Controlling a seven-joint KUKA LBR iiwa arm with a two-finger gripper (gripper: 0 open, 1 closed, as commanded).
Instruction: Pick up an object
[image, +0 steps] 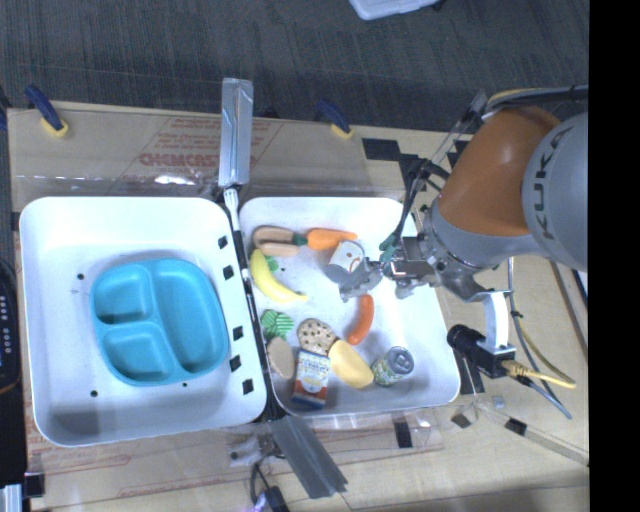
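You had the arm (500, 190) reaching in from three o'clock over the right bin (425, 395), with the hand (358, 280) low among the toys near the bin's middle. Whether its fingers stood apart or together, you could not tell from this slanted view, and nothing showed clearly between them. I judge you were at the approach step, not yet at a grasp.

The nearest candidates lay close by: a sausage (361, 318) just at six o'clock of the hand, a carrot (330, 239) at eleven o'clock, and a banana (272, 280) at nine o'clock. A can (398, 361) sat farther off at five o'clock. The left bin (40, 300) carried a blue tray (160, 320).

Your next move likely called for settling over one toy, probably the sausage, lining the fingers across its narrow width, then closing and lifting straight up without snagging its neighbours.
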